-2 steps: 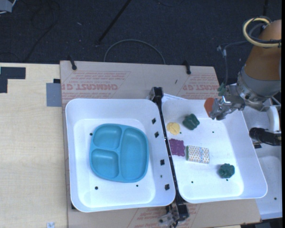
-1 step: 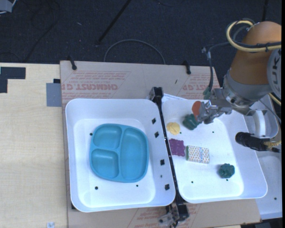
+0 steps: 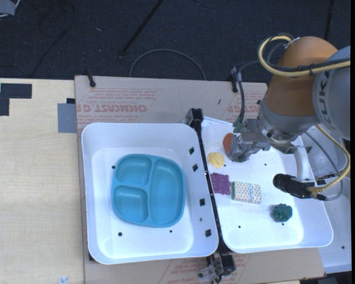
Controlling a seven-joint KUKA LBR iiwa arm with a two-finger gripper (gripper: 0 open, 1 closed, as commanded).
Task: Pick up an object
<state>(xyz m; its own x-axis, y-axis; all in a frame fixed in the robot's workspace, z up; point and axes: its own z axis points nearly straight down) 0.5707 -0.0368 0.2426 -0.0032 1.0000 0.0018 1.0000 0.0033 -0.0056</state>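
The hand [image 3: 241, 149] hangs low in the right bin [image 3: 310, 232], just beside an orange-red ball [image 3: 228, 141] and near a yellow piece [image 3: 216, 158] (whether it grips anything, I cannot tell).

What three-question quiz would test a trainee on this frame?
1. True or false: the blue divided plate lies in the same bin as the purple square.
2. Which item lies nearest the claw? A) green lump B) orange-red ball C) patterned box
3. Fill in: the yellow piece lies in the ___ bin in this view.

Key: 1 false; 2 B; 3 right.
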